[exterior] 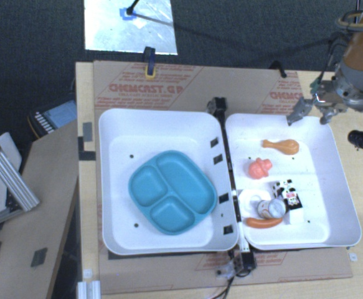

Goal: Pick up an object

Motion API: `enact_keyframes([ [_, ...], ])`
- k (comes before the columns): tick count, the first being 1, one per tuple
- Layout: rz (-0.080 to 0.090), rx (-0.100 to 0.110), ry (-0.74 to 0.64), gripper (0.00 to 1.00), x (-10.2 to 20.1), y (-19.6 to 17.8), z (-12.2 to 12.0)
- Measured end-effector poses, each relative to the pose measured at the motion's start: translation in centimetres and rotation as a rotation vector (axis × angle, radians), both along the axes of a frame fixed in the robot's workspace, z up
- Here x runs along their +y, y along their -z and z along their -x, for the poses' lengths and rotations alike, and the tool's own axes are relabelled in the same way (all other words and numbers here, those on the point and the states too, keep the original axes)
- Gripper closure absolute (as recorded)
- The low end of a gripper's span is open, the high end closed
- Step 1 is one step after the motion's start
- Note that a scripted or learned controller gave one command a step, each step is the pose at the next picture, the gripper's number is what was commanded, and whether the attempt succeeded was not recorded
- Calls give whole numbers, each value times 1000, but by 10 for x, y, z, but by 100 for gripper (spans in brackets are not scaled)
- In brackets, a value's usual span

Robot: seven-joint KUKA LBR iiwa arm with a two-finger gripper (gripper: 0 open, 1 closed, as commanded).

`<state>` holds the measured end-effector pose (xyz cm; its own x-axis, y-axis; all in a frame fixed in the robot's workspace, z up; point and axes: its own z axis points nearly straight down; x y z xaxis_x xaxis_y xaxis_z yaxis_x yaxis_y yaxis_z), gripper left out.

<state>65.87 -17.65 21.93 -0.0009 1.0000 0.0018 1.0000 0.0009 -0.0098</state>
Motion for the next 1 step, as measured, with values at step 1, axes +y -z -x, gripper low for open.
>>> enact_keyframes([
  [1,2,-11,-2,0,0,-7,-3],
])
